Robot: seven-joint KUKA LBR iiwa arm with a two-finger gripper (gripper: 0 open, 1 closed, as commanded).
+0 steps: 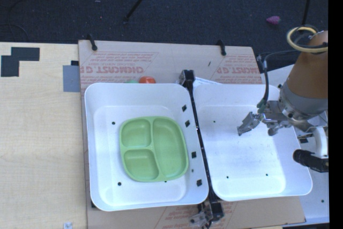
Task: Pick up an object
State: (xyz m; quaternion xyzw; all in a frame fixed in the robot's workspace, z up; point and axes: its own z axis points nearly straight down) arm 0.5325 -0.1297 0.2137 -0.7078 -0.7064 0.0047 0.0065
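Note:
A light green divided plate [154,148] with three compartments lies flat in the left white bin [102,115]. The gripper [253,126] hangs over the right white bin [289,182], near that bin's middle right, well apart from the plate. It is small and dark in this view, and nothing shows in its grasp. The grey arm with its orange band [310,75] comes in from the right edge.
A small orange object [147,80] and a green bit [130,81] peek out just behind the left bin's far wall. A black divider clamp [187,79] sits between the bins. The bins rest on a cardboard sheet [161,61]; light wooden bench lies to the left.

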